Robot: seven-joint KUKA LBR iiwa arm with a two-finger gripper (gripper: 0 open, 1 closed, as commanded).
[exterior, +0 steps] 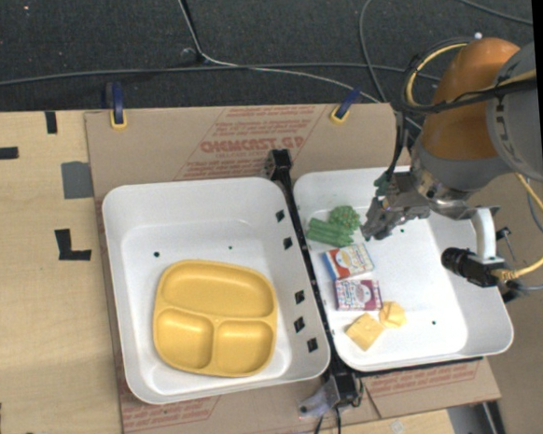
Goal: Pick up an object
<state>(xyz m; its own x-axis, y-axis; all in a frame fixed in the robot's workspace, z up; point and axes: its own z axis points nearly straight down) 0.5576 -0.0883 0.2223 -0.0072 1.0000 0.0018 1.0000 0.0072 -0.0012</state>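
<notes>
From my remote seat I log: wooden benchtop (35,305) with black tape marks (68,244); cardboard sheet (247,143) printed in red, clamped at its far edge by two blue-and-yellow clips (116,109); dark carpeted floor (79,35) beyond, crossed by black cables (193,49).

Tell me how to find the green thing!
Look at the right-hand shallow white bin. Near its top left corner, just above two small printed packets, lies the bumpy green plastic toy, beside the robot's hand. It is the one green item there; the two blocks lower down are yellow.
</notes>
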